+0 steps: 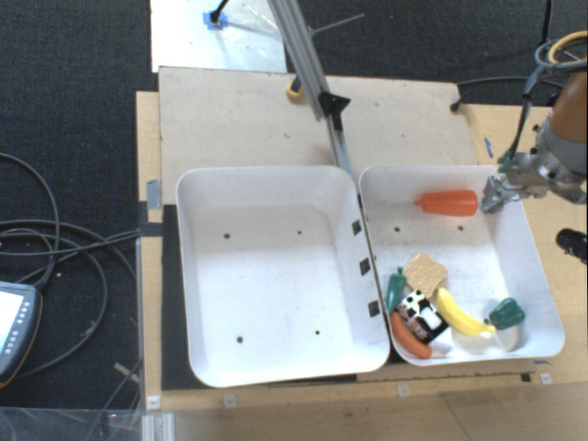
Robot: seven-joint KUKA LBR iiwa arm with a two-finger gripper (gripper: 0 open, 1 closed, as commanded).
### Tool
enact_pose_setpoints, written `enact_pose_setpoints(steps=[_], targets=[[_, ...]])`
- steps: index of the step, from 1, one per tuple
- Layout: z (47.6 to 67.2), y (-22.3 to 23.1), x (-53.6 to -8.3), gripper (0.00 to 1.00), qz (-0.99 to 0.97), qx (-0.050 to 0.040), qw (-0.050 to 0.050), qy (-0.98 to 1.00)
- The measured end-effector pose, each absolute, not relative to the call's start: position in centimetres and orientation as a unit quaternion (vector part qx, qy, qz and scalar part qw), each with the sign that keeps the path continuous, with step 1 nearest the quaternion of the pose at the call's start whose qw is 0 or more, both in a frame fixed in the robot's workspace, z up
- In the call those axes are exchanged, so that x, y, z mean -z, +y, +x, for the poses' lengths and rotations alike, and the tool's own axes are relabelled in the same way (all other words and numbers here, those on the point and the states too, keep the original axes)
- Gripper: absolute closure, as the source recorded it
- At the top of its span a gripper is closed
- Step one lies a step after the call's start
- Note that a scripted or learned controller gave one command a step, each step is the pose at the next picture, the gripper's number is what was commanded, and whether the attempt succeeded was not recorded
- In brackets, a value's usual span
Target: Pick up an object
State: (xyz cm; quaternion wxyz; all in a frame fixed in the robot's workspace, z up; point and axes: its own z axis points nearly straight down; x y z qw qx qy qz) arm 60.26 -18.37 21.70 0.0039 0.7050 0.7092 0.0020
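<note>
Orange carrot [447, 203] lies alone in the upper part of the right bin [533, 246], well apart from the pile at the bin's lower edge: cracker [425, 271], banana [461, 315], green toy [506, 314]. Our gripper [496, 194] sits just beside the carrot's right end, at the bin's upper right rim. We can't tell how the jaws stand. We'd shift left, centre over the carrot's middle, straddle its short axis, then descend; it's smooth and may roll.

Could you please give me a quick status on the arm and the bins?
Pincer low at right bin's far edge, beside the carrot. Carrot lies alone, not held. Banana and other toys piled at near corner, clear of the pincer.
</note>
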Motion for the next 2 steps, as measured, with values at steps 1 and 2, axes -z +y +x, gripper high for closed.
enact_pose_setpoints(steps=[1, 2], targets=[[59.9, -13.7, -22.2, 1.00, 0.704, -0.0013, 0.000, 0.711], [59.6, -8.4, -22.4, 1.00, 0.703, -0.0010, -0.001, 0.711]])
